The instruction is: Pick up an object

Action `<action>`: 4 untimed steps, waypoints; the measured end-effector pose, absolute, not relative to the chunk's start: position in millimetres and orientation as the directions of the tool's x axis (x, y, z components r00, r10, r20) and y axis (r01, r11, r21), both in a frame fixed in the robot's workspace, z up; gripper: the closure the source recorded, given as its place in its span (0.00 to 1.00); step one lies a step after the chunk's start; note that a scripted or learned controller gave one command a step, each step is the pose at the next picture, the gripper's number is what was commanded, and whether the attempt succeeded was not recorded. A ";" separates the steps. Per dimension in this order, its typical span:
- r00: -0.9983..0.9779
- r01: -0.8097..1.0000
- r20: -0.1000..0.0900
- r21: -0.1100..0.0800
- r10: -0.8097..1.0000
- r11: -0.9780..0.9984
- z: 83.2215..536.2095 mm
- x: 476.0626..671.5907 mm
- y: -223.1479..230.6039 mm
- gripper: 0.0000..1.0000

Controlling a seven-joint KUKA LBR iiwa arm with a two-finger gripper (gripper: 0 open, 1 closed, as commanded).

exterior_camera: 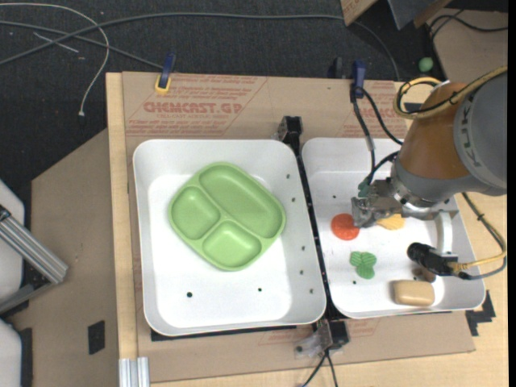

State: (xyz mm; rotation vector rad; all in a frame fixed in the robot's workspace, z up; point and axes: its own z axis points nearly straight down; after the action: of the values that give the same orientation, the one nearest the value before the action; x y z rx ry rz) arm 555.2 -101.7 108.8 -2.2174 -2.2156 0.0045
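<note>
In the right bin (339, 168) lie a small red-orange piece (346, 227), a green leafy piece (364, 264), a tan block (414, 293) near the front right corner, and a yellow piece (393, 223) partly hidden under the arm. My gripper (364, 208) reaches in from the right and hangs low over the bin, just above and right of the red-orange piece. Its fingertips are lost in the dark hardware around them. Nothing is seen held between them.
The left bin (161, 289) holds a green divided plate (227, 214). A black clamp (289, 127) sits on the rim between the bins. Cables run along the arm at the right, and a black connector (425, 256) hangs over the right bin.
</note>
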 end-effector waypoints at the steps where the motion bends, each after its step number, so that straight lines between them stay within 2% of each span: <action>1: 0.002 1.000 0.002 0.000 1.000 -0.002 122.6 556.7 -102.3 1.00; 3: -0.001 1.000 -0.001 0.006 1.000 0.001 234.4 552.2 -109.3 1.00; 4: -0.004 1.000 0.000 0.001 1.000 0.004 222.5 567.2 -59.7 1.00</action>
State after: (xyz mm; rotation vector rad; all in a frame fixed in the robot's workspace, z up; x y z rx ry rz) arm 567.2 -59.7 222.5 -2.2173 -2.2262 -0.0017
